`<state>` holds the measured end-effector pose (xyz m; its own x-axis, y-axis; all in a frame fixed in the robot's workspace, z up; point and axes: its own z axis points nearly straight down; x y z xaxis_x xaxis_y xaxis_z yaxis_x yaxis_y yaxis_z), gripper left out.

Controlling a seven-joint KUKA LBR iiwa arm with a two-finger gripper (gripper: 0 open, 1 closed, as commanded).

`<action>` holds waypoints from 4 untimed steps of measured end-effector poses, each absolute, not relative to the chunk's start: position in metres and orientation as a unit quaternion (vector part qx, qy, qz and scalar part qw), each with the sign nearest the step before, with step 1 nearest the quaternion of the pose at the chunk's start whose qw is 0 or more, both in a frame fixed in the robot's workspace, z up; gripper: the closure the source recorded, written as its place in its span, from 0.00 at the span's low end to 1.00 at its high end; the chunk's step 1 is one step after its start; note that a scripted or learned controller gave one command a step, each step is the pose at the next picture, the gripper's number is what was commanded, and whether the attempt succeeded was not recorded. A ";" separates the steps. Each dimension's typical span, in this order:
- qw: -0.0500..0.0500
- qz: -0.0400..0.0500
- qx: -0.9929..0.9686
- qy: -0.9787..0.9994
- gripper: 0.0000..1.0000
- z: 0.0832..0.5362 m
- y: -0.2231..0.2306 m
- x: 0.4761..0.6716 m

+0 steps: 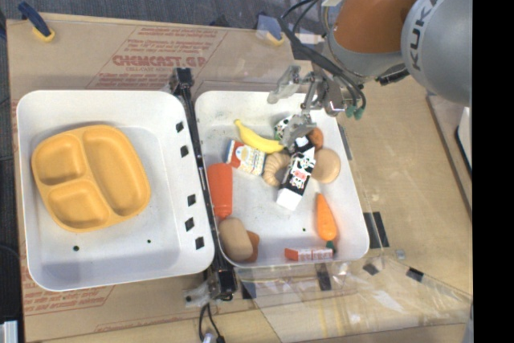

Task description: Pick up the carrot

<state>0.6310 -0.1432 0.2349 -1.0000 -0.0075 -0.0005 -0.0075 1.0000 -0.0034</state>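
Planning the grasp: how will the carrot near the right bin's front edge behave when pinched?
The carrot looks like stiff, smooth plastic, so it may slip. Its tapered, rounded body probably rolls if nudged. It seems light, lying apart from its neighbours.

The scene is evenly and brightly lit from overhead, with only soft, short shadows under the items. The white bins [265, 104] look slightly washed out, and a clear plastic sheet [385, 285] shows faint glare. Focus is fairly sharp; fine detail is grainy.
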 end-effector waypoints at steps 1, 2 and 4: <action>-0.001 0.000 -0.189 0.982 0.00 0.188 -0.184 0.576; -0.001 0.001 -0.257 0.966 0.00 0.133 -0.206 0.507; 0.005 -0.002 -0.335 0.942 1.00 0.104 -0.205 0.494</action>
